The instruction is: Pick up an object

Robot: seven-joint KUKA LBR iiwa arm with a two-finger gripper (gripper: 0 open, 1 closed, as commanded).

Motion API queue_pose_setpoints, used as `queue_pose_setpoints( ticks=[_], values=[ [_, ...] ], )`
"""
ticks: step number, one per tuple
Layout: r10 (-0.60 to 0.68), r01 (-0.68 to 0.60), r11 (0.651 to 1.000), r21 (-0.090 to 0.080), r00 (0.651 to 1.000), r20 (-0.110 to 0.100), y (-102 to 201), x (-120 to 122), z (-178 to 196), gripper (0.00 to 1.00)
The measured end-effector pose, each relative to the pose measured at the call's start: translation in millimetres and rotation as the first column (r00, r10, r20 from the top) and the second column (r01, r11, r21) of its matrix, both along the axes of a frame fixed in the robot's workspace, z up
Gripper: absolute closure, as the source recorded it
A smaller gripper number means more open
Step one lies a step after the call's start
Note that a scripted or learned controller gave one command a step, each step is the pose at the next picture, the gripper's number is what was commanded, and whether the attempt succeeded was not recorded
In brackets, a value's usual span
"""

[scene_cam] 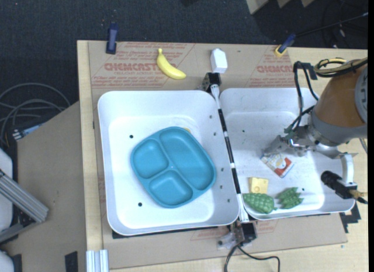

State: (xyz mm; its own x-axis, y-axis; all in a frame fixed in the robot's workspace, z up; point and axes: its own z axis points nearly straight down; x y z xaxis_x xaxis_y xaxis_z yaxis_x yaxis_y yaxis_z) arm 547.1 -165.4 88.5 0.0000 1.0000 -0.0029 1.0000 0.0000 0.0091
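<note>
The counter (pixel 146 60), a cardboard-topped slab printed with red lettering, ran off the picture at its right side, and the dark floor around it was cut by the frame. Two shallow white bins sat side by side on it, their inner rims touching along a dark seam. The left bin (pixel 114 119) held a blue divided plate (pixel 171 165) with three compartments, its long axis running from ten o'clock to four o'clock and covering most of that bin's floor; something pale yellow peeked out at its twelve o'clock edge, too hidden to name. The arm (pixel 342 104) entered at three o'clock, its orange band and grey wrist partly cut by the frame, black cables looping above it. The right bin (pixel 257 104) had bare white floor across its upper half, from nine to twelve o'clock. The tool (pixel 279 147) reached down toward the middle of that bin, just above a small red-and-white packet (pixel 280 164), whose long axis seemed to run from ten to four o'clock; whether the tool was released or clenched could not be told, its tip blurring into the packet. Along the bin's six o'clock wall lay a green bumpy toy (pixel 259 202) and a green leafy toy (pixel 289 197), close together, with a small yellow block (pixel 258 185) just above them. Outside the bins, at twelve o'clock on the counter, lay a banana (pixel 168 66) pointing from eleven to four o'clock and a small white block (pixel 219 60).
</note>
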Motion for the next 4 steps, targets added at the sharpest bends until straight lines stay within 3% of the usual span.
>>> queue_pose_setpoints(
  ticks=[1, 2, 3, 4],
  values=[
    [-0.001, 0.001, 1.000, 0.001, 1.000, 0.002, -4, -35, 0, 0.00],
    [0.000, 0.000, 1.000, 0.000, 1.000, 0.000, -18, 25, 0, 0.00],
    [0.001, -0.001, 1.000, -0.001, 1.000, 0.005, -18, 26, 11, 1.00],
    [-0.001, 0.001, 1.000, 0.004, 1.000, -0.010, -13, -2, 45, 1.00]
  ],
)
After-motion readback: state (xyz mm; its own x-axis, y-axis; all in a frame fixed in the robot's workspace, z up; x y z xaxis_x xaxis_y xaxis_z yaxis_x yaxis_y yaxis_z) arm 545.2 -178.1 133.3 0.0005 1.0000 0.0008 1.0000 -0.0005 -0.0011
